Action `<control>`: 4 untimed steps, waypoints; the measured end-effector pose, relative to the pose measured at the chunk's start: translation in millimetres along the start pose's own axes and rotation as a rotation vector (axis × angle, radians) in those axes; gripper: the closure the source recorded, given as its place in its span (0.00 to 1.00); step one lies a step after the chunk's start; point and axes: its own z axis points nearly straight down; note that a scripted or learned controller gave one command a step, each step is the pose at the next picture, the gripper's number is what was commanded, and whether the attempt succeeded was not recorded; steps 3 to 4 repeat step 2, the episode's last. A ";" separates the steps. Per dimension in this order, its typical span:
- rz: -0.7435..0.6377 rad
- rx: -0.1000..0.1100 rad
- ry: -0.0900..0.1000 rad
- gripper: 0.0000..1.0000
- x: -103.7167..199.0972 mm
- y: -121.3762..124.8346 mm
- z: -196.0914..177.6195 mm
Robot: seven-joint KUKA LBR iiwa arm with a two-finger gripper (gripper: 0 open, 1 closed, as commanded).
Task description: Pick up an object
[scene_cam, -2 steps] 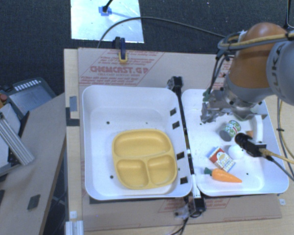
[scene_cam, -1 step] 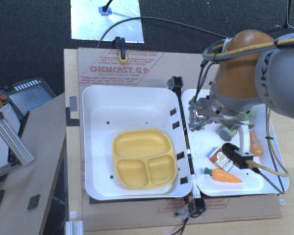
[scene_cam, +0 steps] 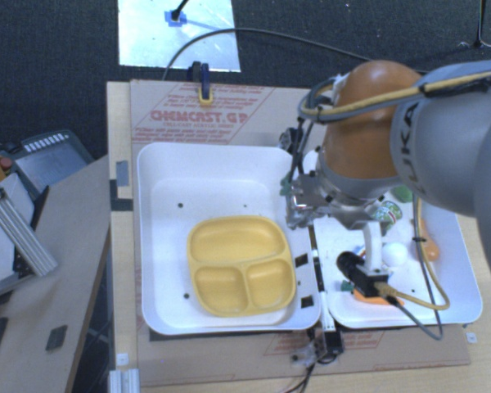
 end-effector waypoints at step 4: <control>0.008 0.000 -0.003 0.00 31.8 -23.5 6.7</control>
